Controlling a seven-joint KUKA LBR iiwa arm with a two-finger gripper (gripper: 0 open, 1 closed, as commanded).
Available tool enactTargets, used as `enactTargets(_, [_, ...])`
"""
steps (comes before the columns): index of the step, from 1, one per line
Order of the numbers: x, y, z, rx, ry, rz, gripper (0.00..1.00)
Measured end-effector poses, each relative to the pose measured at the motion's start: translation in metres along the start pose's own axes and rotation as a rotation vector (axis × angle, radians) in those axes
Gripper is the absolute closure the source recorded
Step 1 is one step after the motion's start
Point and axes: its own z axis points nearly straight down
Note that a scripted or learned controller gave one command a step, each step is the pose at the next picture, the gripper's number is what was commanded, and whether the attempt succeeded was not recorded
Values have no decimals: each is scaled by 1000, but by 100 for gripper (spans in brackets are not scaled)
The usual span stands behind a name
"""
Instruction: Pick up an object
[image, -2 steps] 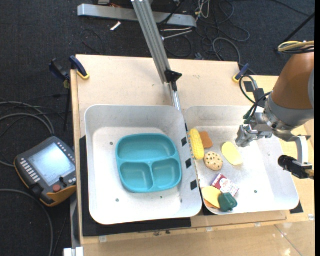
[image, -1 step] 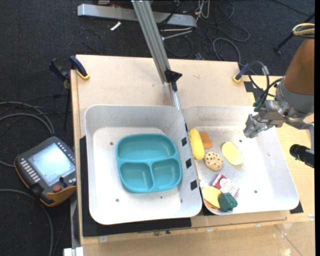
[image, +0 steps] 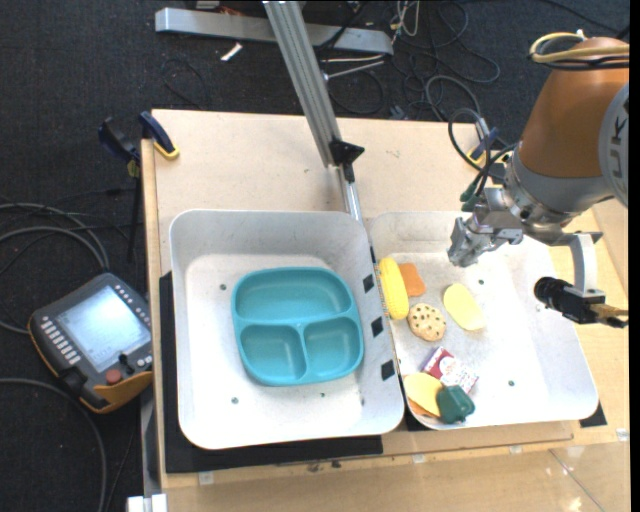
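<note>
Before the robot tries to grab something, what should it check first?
1. Things to grab in the right bin: ok. A corn cob, a cookie, a pale yellow piece and a dark green toy lie there.
2. Gripper over that bin: ok, above its upper part.
3. Gripper directly above a target: not ok, the toys lie lower and to the camera's left.
4. Fingers open: cannot tell.
5. Target standing free: ok for the cookie; not ok for the green toy, packed against other pieces.
6. Teal tray out of the way: ok, in the left bin.
</note>
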Motion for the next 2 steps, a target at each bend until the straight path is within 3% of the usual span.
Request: enactTargets(2, [83, 35, 19, 2, -2, 2, 100])
